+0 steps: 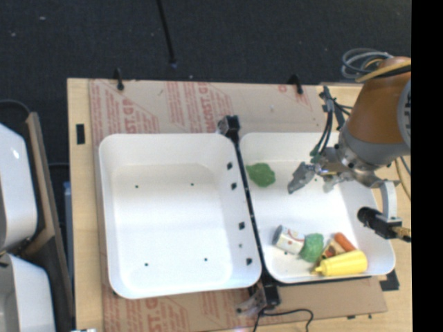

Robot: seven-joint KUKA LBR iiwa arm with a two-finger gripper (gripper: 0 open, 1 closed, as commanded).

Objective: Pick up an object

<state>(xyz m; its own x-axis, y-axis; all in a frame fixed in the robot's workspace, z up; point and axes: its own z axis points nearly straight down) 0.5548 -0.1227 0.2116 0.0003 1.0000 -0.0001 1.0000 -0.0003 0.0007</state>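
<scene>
Grey jaws (302,180) hang over the right bin (291,144); their opening cannot be told.

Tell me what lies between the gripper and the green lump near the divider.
Bare white bin floor. In the camera view the gripper hangs right of the green lump, with nothing between them in the right bin.

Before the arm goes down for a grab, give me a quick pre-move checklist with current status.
1. Objects in the right bin: ok, a green lump plus a cluster near its front edge.
2. Gripper over the right bin: ok, right of the green lump.
3. Nothing between its fingers: ok.
4. Green lump stands alone: ok.
5. Yellow bottle free: not ok, crowded by the cluster.
6. Height above the bin floor: cannot tell.
</scene>
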